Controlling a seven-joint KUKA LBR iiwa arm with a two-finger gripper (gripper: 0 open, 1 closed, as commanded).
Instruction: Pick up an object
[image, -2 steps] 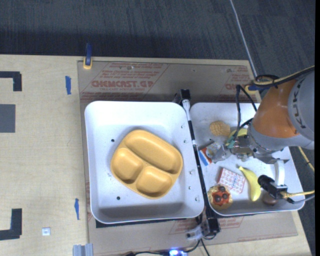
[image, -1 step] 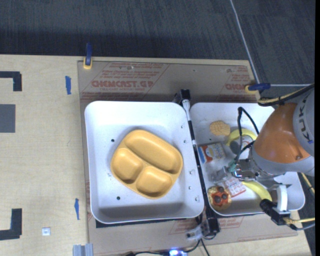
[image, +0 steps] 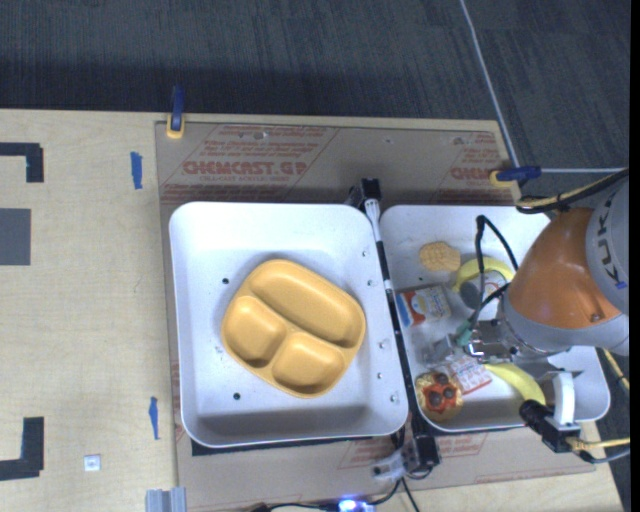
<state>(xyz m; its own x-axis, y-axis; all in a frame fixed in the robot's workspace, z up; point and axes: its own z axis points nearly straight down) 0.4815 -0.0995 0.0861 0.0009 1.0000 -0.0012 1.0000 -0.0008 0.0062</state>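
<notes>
- Two white bins are sitting side by side on the worktop; the left bin is holding a yellow three-compartment tray.
- Small objects are lying in the right bin: a round cracker, a banana, a snack packet.
- The pincer is hanging over this clutter; its state I cannot tell.

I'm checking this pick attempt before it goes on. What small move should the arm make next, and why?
Probably a short, straight descent. The hand sits low over the right bin, above a clutter of small packets, with a banana right beside it. The items crowd together, so sliding sideways would likely just shove them around.
</notes>
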